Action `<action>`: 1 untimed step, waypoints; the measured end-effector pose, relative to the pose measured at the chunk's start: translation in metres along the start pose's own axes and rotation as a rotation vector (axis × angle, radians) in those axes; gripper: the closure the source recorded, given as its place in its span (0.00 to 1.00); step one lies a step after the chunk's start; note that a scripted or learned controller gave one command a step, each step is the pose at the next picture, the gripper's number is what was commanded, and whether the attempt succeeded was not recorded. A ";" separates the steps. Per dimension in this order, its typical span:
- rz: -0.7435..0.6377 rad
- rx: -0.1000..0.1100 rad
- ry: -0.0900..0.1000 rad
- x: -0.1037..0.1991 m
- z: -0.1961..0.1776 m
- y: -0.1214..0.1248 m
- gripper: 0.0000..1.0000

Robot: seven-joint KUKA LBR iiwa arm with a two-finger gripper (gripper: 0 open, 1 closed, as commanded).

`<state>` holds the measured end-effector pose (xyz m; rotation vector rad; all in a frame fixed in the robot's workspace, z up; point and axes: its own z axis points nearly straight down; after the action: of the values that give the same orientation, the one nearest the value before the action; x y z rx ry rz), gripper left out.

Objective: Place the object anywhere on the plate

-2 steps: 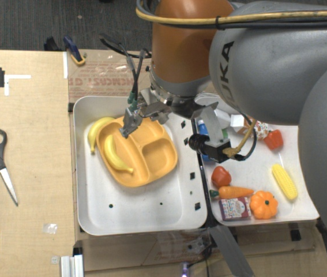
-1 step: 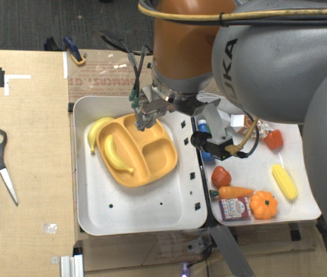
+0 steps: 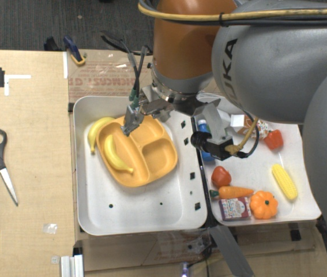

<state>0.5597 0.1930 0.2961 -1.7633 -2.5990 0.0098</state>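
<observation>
Left bin [image 3: 94, 212]: end effector [image 3: 130, 122] over plate [image 3: 146, 154]

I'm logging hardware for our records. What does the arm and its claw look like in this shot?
The arm is bulky and rounded, with a smooth grey shell, dark lettering on its side and a broad orange band above the wrist. A yellow and black cable runs along it. The claw is slim, dark metal, with thin wires trailing beside it.

The grey arm [image 3: 278, 56] is reaching in from three o'clock, its orange band [image 3: 189, 33] at twelve, the gripper [image 3: 131, 122] pointing down toward seven o'clock.
</observation>
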 end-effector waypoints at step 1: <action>0.196 -0.003 0.001 -0.054 -0.038 -0.047 0.00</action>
<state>0.5366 0.1253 0.3347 -2.0101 -2.4154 0.0050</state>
